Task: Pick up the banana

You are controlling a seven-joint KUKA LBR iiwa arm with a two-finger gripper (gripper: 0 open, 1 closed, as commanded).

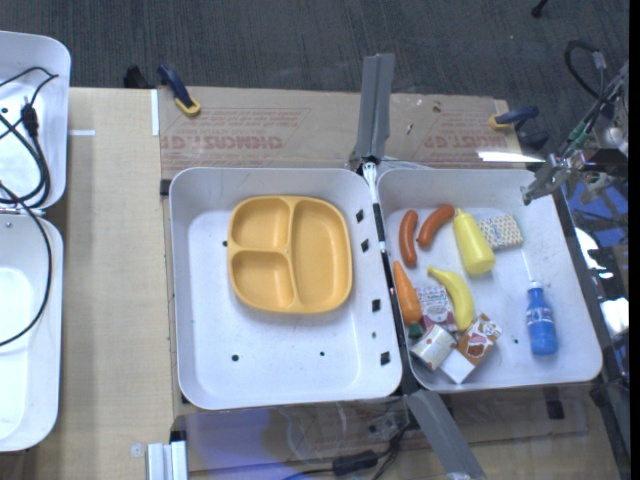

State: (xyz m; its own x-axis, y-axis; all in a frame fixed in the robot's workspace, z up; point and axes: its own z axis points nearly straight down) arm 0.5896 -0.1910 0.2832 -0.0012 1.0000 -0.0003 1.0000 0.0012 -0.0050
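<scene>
We see the small curved yellow banana (452,294) lying flat in the right shallow white bin (575,368), near the middle of the bin floor and a little toward its left side. It lies slanted, from upper left to lower right. Nothing grips it.

The upper end of the banana is just below the yellow plastic squeeze bottle (473,243). Its lower end touches a small group of printed cartons (480,336). On its left, just beside it, lies a long orange carrot (405,294). Above the carrot are two reddish sausages (408,238), one upright in the view and one tilted. A speckled pale sponge-like block (501,230) lies right of the squeeze bottle. A small blue bottle with a white cap (541,319) lies well apart from the banana, toward the right wall of the bin.

The metallic end effector (541,182) is at the upper right corner of this bin, near the rim. It is well apart from the banana, up and to the right of it, with the squeeze bottle and the speckled block between them. We cannot tell if the end effector is spread or pressed together.

In the left shallow white bin (200,368) rests a yellow plastic plate with three compartments (291,253). Both bins stand on the pale wooden worktop (110,268).
</scene>
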